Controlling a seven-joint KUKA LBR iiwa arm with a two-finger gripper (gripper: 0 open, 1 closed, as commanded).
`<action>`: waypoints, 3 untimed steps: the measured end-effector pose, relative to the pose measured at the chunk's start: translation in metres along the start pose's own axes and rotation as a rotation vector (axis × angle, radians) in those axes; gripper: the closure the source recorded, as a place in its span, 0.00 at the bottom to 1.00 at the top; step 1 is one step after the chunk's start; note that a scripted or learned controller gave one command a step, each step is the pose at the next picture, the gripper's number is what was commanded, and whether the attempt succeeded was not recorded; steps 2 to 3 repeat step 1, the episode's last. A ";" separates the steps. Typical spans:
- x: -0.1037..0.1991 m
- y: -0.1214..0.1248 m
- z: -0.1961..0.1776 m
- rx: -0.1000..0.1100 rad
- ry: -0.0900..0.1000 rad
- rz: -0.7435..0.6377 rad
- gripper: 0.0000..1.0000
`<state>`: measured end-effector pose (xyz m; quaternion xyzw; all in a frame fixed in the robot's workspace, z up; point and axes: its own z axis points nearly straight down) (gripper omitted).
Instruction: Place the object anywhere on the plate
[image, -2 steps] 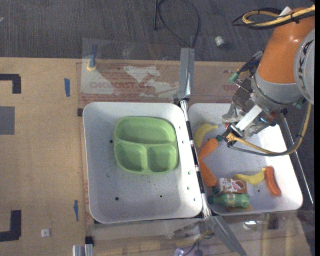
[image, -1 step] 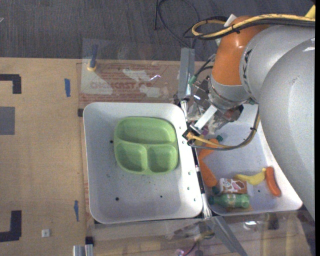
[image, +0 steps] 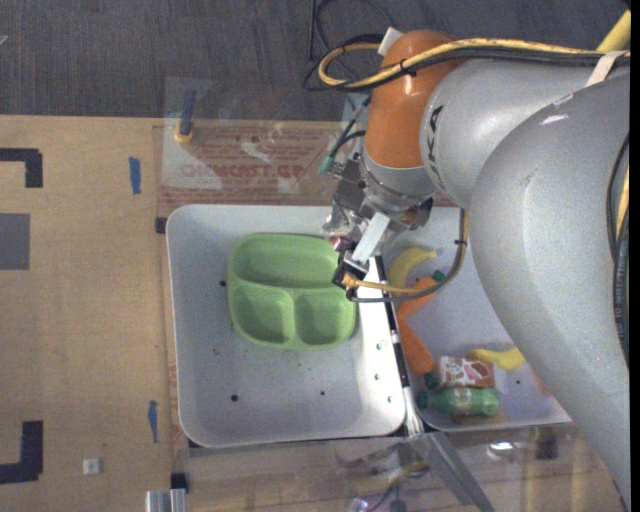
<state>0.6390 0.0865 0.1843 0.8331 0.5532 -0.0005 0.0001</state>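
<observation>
Currently: tool (image: 352, 262) low over right rim of green plate (image: 290, 300), at the divide between the two bins. Finger state not discernible; nothing visibly gripped. Plate: three compartments, lying flat in left bin (image: 200, 390). Right bin (image: 480, 320) holding banana (image: 412, 265) just right of tool, carrot (image: 413, 345) along the divide, green bottle (image: 462, 402) near the front wall, small carton (image: 466, 372) just behind bottle, second yellow piece (image: 500, 356) beside carton. Desk (image: 80, 300) brown, blue tape marks.
</observation>
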 end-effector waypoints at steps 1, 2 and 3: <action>0.001 0.000 0.000 0.000 0.000 -0.001 0.00; 0.001 0.000 0.000 0.000 0.000 -0.001 0.00; 0.001 0.000 0.000 0.000 0.000 -0.001 0.00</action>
